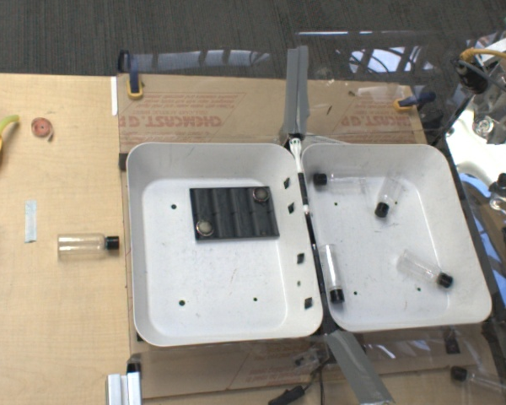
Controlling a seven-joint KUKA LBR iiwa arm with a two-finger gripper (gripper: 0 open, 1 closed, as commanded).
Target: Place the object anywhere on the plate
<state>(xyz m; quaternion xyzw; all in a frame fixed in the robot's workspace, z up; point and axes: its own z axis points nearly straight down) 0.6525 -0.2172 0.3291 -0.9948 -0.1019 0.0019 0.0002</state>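
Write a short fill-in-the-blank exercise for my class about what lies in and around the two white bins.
1. The dark plate lies in the ____ bin.
2. The right bin holds ____ capped vials.
3. One more vial lies outside the bins, on the ____ bench.
4. The vials' caps are ____.

Missing words: left; four; wooden; black
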